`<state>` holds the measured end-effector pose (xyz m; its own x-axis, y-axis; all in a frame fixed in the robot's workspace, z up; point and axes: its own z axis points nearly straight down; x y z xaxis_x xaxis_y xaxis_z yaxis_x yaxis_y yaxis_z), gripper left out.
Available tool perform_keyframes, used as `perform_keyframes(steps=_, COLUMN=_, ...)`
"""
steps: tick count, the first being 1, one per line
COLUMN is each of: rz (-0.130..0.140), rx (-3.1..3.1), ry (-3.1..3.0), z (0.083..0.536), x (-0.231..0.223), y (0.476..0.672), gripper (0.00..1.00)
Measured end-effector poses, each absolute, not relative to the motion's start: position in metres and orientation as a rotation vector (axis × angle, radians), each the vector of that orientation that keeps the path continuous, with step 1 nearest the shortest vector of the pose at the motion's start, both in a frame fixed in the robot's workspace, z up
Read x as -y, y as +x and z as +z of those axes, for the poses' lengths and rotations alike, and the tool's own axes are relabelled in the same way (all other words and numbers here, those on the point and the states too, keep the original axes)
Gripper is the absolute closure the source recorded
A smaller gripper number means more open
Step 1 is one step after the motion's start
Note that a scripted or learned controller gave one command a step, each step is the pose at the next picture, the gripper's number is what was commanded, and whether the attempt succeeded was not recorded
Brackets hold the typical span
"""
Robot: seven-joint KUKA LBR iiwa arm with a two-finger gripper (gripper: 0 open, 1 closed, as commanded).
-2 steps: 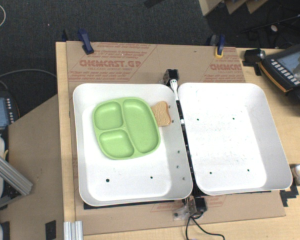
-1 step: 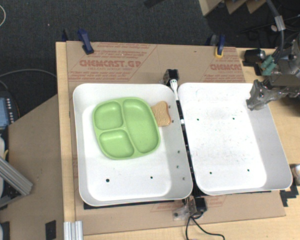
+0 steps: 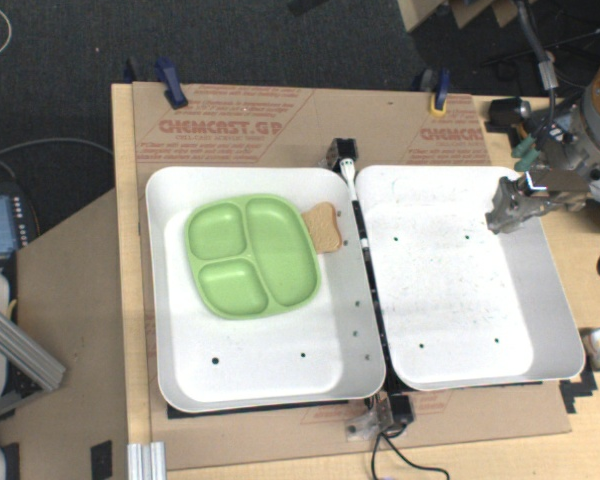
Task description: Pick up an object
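While the claw [image 3: 504, 211] hangs over the right bin's [image 3: 460, 368] far right corner, I cannot tell its state.
In the left bin [image 3: 250, 363] lies a glossy green plate [image 3: 252, 255] with three rounded compartments; a flat tan cracker [image 3: 323, 227] touches its right rim.

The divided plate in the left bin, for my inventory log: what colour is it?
Light green; the divided plate shows best in the camera view.

Robotics lab/workshop: two white bins [image 3: 265, 383] on a cardboard-topped bench [image 3: 230, 118] w/ blue [image 3: 170, 83] & yellow clamps [image 3: 439, 96], loose cables [image 3: 40, 153] on dark carpet, aluminium extrusion [image 3: 20, 343] at left.
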<state>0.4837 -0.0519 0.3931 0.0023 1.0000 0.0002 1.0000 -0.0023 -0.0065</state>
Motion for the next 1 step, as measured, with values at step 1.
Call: perform_keyframes(steps=1, rz=0.008, rx=2.223, ry=-2.208, z=0.3260, x=-0.0106, y=0.4871, gripper=1.00)
